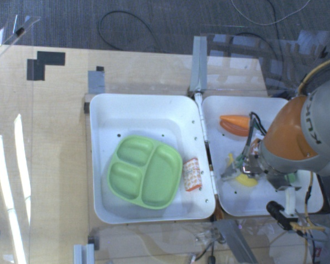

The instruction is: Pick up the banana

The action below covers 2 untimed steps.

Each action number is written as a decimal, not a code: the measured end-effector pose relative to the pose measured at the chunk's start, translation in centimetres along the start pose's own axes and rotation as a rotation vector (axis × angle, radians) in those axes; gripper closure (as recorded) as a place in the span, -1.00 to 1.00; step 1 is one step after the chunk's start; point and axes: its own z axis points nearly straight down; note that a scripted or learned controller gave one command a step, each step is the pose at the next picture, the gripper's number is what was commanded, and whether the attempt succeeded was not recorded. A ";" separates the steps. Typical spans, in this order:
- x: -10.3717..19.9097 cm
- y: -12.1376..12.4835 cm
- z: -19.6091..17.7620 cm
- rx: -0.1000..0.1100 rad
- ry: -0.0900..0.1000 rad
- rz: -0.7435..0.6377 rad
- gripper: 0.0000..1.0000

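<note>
Yellow shows low in the right bin (319,199), near its front edge: the banana (245,180), mostly hidden under the gripper (243,168), which sits right over it, likely placed for a grab. Whether that gripper is spread or clenched cannot be told, nor whether the fruit is caught. One orange piece (235,124) lies toward the same bin's back edge, apart from the arm. The left bin (99,147) carries one green divided plate (145,172) at its middle and one small packet (192,174) beside its right wall
</note>
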 end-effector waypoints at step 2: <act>7.0 4.6 -9.6 0.006 0.002 -0.062 1.00</act>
